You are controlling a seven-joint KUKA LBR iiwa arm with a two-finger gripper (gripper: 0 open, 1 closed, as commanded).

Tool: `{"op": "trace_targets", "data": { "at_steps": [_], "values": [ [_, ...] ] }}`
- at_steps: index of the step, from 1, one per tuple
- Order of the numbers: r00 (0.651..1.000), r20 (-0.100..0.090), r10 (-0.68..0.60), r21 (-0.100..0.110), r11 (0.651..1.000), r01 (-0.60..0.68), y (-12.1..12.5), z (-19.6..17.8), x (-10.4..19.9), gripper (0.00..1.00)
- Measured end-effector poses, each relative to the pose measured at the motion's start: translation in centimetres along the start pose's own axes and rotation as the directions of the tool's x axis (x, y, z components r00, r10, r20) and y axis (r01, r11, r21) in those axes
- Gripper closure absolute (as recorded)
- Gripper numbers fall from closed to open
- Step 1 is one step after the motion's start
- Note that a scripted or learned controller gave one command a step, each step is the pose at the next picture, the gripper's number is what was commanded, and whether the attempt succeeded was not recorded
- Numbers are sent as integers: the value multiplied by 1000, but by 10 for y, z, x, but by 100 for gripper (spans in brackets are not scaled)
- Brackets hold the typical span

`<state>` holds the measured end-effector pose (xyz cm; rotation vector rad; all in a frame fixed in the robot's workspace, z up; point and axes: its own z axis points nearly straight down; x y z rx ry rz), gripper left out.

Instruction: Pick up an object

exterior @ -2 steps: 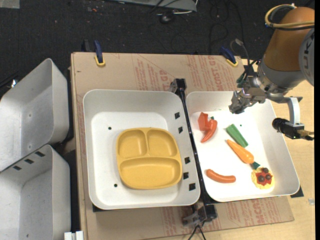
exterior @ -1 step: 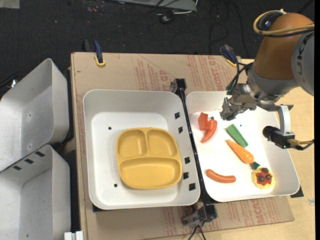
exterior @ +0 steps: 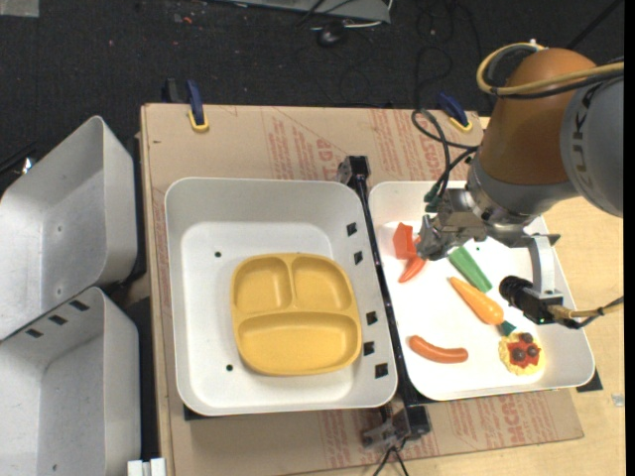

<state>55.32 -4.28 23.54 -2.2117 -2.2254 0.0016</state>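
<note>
Count: two white bins side by side on the tabletop [exterior: 258, 132], one yellow divided plate [exterior: 296, 313], and five toy foods: one red pepper [exterior: 405, 249], one green vegetable [exterior: 468, 268], one carrot [exterior: 478, 301], one sausage [exterior: 438, 350], one small pizza slice [exterior: 522, 353].

My claw [exterior: 437, 234] sits low over the far left part of the right bin [exterior: 571, 370], just beside the red pepper and the far end of the green vegetable. My wrist hides the tips, so I cannot tell how they stand or whether they touch anything. No item is seen between them.

Edges and room: the red pepper lies near the right bin's left wall, tilted, with its tip pointing to the near side. The sausage lies near the front rim with bare floor around it. The pizza slice is in the near right corner, close to the rim. The carrot lies between the green vegetable and the pizza slice, with a black fitting [exterior: 524, 298] just to its right. The bin's middle near strip is open.

Containers: the left bin [exterior: 189, 216] holds the plate alone, centred, its three compartments bare. The right bin holds all five foods.
</note>
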Motion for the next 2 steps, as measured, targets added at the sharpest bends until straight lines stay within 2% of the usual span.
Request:
{"op": "trace_targets", "data": {
  "at_steps": [2],
  "values": [
    [1000,1,-1,0,1000,1,-47,-10,89,100]
  ]
}}
